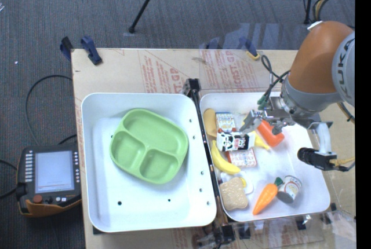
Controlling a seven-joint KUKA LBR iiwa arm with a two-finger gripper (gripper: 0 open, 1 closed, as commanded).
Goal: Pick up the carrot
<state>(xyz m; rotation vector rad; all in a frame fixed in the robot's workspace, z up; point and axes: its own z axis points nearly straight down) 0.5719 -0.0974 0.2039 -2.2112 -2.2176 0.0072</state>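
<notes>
The table (145,68) is a wooden board printed with faint red reversed lettering that cannot be read properly, and it carries 2 shallow white bins side by side. The left bin (98,196) holds 1 thing, a light green plate (149,145) with 3 compartments, lying slightly turned near the bin's middle. The right bin (316,184) holds the rest of the items. The grey arm (322,65) with its orange band reaches over this bin's upper right corner, marked with partly cut off black "KU" lettering at the frame's edge. The gripper (268,125) hangs over the upper middle of the right bin, and an orange carrot-like piece (270,134) sits right at its tip; whether the fingers are closed on it or only above it cannot be told. A banana (221,158) lies along the bin's left side, curving under a black-and-white milk carton (233,142) with a cow-pattern face. 2 small cartons (225,122) with red and white labels, print too small to read, lie above and below the milk carton. A slice of bread (234,193) lies at the lower left. The carrot (265,198), orange with a green top, lies near the bin's front edge, just beside a small can (289,189).
</notes>
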